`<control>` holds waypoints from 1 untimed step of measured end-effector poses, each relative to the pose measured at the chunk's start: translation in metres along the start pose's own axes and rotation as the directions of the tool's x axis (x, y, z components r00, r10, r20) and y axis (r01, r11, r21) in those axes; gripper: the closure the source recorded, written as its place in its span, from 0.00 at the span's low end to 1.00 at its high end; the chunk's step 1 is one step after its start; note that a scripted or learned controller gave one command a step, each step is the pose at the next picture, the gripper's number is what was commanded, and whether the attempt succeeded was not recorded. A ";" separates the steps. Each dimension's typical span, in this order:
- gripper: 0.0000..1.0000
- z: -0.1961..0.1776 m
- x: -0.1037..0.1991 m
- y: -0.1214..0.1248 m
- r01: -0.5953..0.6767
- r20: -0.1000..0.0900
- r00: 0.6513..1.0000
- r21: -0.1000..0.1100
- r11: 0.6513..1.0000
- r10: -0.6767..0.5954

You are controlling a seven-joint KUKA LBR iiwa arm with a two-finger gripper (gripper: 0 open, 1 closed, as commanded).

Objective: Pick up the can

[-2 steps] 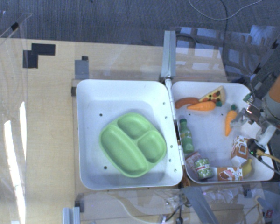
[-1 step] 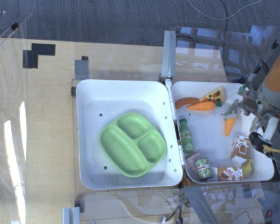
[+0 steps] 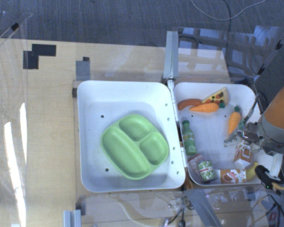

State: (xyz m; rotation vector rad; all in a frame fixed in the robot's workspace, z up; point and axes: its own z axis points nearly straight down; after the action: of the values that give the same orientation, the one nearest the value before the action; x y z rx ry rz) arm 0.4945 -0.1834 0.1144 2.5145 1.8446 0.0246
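Nearest, along the right bin's (image 3: 250, 94) front wall, the can (image 3: 206, 170) lies on its side beside a red packet (image 3: 196, 161) and an orange carton (image 3: 233, 176), hemmed in. Just right, the tool (image 3: 237, 135) sits over the bin's right edge; I cannot tell how its fingers stand. Bare floor lies mid-bin, right of the green bottle (image 3: 188, 138). Farther back sit two carrots (image 3: 204, 108), a sausage (image 3: 188, 102), and a pizza slice (image 3: 216, 96). Leftward, the other bin (image 3: 92, 98) holds a green divided plate (image 3: 135, 145).
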 end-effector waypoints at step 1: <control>0.00 0.005 0.087 -0.017 -0.061 0.000 0.998 -0.043 0.997 0.061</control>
State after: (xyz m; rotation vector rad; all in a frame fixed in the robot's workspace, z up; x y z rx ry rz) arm 0.5045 -0.0956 0.1086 2.5403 1.7469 0.0635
